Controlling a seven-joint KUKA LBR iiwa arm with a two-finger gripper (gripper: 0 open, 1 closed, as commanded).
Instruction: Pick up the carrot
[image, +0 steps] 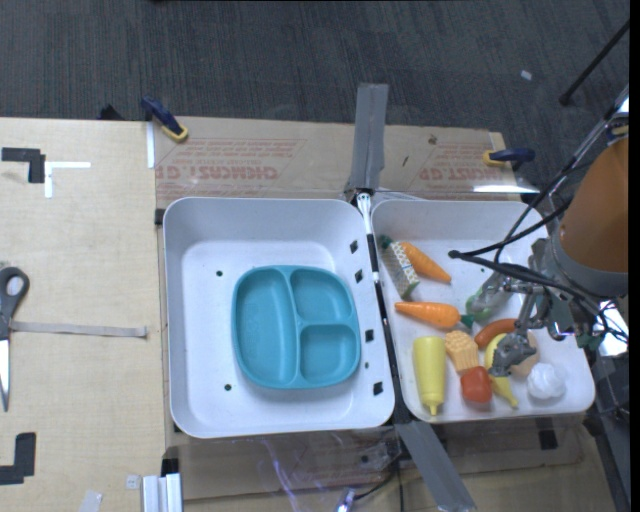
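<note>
Gripper (503, 325) low in right bin (480, 213), near carrot (430, 314), among toy food

We see the scissors (8, 318) cut off by the left edge. The arm (600, 215) runs out past the right edge. Cables and the gripper (512, 335) hide part of a red-orange piece (497, 331) and a banana (500, 378).

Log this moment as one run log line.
claw over right bin | carrot lying in right bin, not held | plate in left bin
</note>
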